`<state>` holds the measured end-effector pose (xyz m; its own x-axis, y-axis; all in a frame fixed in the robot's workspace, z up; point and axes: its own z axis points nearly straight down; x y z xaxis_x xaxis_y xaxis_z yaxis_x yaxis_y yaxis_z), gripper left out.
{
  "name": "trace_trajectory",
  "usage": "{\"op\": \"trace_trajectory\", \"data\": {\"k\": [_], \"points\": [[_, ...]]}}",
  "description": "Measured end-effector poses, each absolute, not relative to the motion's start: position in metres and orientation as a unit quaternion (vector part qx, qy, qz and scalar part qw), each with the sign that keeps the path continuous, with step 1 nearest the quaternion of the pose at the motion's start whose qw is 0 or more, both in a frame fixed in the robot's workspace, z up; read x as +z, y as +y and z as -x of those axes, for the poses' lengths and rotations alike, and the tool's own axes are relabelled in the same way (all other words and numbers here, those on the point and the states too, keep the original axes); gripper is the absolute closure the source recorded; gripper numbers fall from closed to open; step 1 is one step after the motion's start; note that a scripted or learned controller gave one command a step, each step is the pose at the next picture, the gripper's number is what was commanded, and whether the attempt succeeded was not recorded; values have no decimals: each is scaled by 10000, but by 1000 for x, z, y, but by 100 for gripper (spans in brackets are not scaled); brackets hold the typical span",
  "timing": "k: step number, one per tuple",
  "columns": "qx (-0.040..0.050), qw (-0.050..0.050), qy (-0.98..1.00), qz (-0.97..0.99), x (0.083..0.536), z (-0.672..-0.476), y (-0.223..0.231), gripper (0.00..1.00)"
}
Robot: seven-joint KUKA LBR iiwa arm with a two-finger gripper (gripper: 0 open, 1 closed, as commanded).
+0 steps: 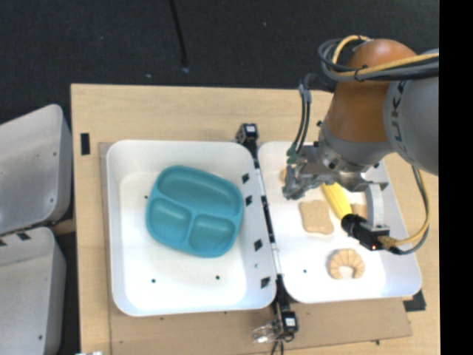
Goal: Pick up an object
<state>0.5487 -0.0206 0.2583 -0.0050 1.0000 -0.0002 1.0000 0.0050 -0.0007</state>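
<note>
In the right bin [392,276] lie a tan slice of toast [316,217], a yellow corn cob [337,200] partly under the arm, and a pale croissant [346,264] nearer the front. My gripper [294,183] hangs low over the bin's back left part, just left of the corn and above the toast's far edge. A small orange piece [283,174] peeks out beside it, mostly hidden. I see nothing clearly held.
The left bin [126,272] holds a teal divided plate [194,211]. A black ridge with clips [262,220] separates the two bins. A black fitting with an orange cable [367,233] hangs off the wrist over the right bin.
</note>
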Motion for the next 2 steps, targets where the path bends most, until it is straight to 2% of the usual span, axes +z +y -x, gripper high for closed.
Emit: {"op": "trace_trajectory", "data": {"k": [1, 2], "points": [[-5, -4, -7093, 7049, 250, -569, 28, 100], [-12, 1, -7097, 7045, 258, -577, 78, 100]]}}
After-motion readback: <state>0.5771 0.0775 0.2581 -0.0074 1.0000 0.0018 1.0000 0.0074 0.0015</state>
